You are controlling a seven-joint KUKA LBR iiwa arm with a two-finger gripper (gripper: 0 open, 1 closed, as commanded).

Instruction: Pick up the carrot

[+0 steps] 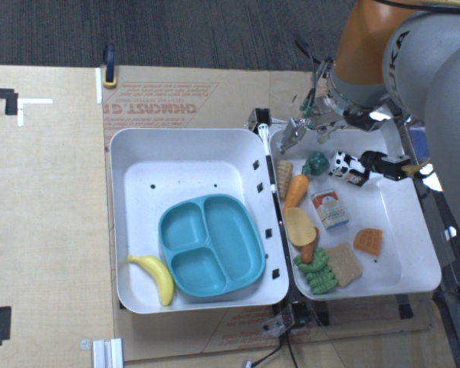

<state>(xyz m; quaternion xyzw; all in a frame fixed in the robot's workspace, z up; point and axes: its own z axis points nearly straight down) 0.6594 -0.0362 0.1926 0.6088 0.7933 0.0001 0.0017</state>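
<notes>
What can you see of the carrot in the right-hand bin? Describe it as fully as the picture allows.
The carrot is a small orange toy, plastic-looking, tapered, lying tilted near the left wall of the right bin. Its lower end meets a tan, chip-like piece; a ridged cracker-like strip lies beside its upper left. Nothing grips it: the pincer is above it, near the bin's far rim.

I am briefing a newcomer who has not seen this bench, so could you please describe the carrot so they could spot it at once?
Look in the right-hand white bin, along its left wall. The carrot lies there at a slant, between a ridged beige wafer and a tan potato-like piece. It is the one smooth, tapering orange thing; the other orange item is a squat chunk further right.
</notes>
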